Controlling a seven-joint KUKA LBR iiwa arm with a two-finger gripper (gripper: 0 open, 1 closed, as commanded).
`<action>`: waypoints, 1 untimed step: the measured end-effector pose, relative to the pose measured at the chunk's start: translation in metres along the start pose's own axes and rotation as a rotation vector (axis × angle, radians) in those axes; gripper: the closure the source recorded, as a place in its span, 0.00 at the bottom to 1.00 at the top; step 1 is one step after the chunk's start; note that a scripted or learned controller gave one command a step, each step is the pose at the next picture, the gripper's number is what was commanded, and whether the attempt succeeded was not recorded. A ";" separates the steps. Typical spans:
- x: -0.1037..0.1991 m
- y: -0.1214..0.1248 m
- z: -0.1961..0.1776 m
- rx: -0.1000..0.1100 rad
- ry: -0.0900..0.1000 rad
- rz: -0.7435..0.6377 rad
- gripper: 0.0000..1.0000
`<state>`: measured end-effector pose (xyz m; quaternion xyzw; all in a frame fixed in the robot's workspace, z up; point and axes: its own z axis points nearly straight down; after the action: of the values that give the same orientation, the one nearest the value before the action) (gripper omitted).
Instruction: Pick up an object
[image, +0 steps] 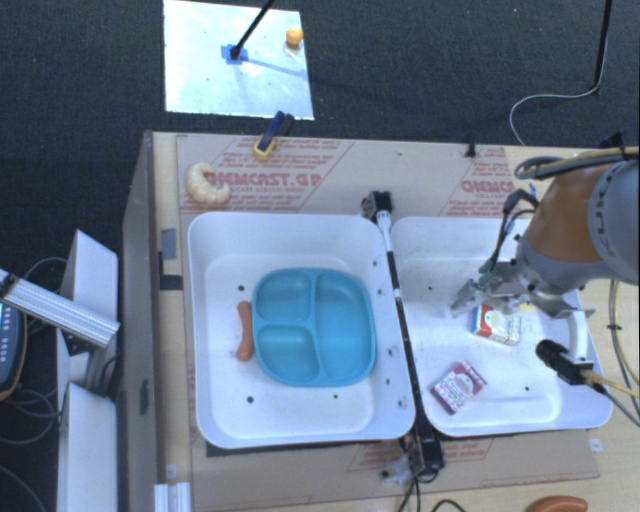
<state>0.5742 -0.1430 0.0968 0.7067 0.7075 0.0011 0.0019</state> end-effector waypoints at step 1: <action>-0.001 0.002 -0.012 -0.005 -0.002 -0.001 1.00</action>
<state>0.5760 -0.1439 0.1089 0.7065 0.7077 0.0023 0.0045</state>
